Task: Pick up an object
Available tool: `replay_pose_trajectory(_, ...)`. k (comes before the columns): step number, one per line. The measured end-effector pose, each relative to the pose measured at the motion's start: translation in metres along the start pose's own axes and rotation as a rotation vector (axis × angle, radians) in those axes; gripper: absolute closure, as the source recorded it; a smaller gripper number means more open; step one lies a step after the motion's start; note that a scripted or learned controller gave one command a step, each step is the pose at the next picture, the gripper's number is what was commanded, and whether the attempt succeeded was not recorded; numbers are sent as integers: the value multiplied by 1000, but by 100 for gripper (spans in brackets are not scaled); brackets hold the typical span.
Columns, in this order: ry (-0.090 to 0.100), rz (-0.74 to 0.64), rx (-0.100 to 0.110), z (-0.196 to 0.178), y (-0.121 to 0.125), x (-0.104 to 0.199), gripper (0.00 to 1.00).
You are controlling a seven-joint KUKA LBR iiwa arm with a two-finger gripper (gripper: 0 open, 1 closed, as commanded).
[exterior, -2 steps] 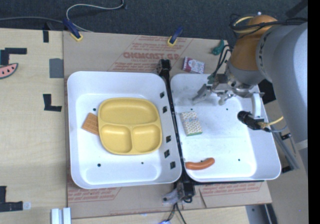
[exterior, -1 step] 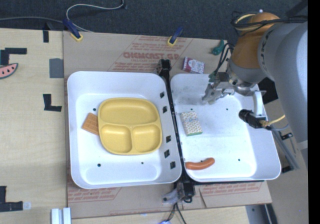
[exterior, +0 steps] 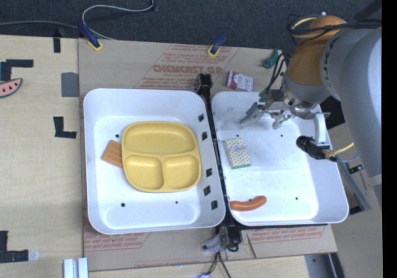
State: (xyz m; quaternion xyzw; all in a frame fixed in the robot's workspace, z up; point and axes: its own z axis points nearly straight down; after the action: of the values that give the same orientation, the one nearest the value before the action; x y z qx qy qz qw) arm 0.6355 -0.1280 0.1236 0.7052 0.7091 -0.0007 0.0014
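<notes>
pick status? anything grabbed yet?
Done: the arm has reached into the right bin, and the gripper hangs open over its upper part. In hand: nothing sits between the fingers. Left: the whole grasp. The small patterned packet and the hot dog lie on the bin floor.

A robotics lab: white bins [exterior: 93, 146] clamped on a cardboard-covered bench [exterior: 180, 69], loose cables [exterior: 118, 7], taped markers [exterior: 61, 126].

The bench [exterior: 37, 146] bears a cardboard sheet [exterior: 180, 69] under two white bins [exterior: 99, 165], side by side.
</notes>
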Motion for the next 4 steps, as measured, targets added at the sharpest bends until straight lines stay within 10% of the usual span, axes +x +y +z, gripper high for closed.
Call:
replay_pose_trajectory(2,1,5,-3,37,-84,20,0)
replay_pose_trajectory(3,2,4,-4,38,-21,34,0)
replay_pose_trajectory(4,1,3,-3,28,-21,33,100)
